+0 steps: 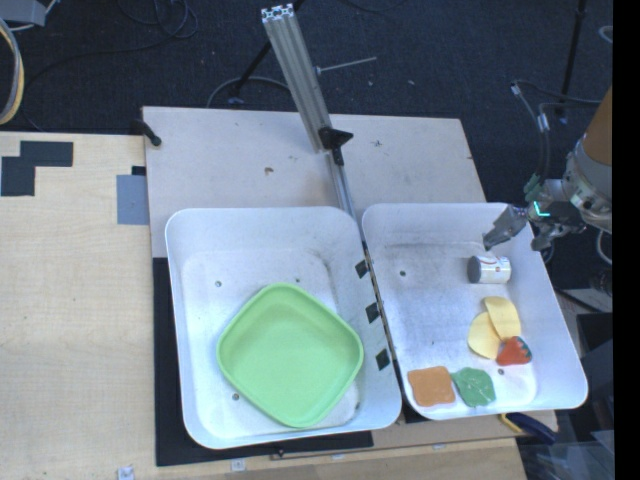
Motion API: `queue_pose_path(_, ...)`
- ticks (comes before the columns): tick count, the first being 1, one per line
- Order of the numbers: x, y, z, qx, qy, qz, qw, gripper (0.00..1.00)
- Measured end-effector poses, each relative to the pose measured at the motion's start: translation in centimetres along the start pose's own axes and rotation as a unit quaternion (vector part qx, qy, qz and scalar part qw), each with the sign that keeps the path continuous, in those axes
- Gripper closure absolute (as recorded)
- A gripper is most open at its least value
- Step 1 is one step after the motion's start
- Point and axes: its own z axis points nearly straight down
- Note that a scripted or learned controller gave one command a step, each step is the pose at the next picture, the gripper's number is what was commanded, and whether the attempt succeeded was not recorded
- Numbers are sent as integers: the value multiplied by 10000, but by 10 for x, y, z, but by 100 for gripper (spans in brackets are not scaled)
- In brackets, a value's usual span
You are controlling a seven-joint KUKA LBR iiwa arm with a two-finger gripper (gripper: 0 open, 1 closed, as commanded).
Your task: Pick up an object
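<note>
Step in hand: approach is judged to be under way; nothing is seen between the fingers, so no object is taken as lifted yet
Tool: seen at the upper right corner of the right shallow white bin, above its far rim; dark fingers are angled down and to the left; whether they are spread or pressed together cannot be told at this size
Arm pose: the grey arm is reached in from the right edge, with the wrist low over the bin corner and a small green light seen on the wrist housing
Nearest object: a small white-and-grey cylindrical piece is lain on its side on the bin floor, just beside and below the tool, apart from it
Other objects: a pale yellow flat piece, a small red piece, a green crumpled piece and an orange square sponge-like piece are clustered near the front right of the same bin
Left bin: a light green square plastic plate is held in the left shallow white bin
Next move: a short descent toward the cylindrical piece is judged to be called for, with the fingers set astride it before closing; its round side could let it roll away across the bin floor
</note>
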Motion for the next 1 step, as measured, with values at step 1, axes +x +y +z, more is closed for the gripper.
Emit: queue_pose_path(1,0,0,0,0,0,0,10000,0)
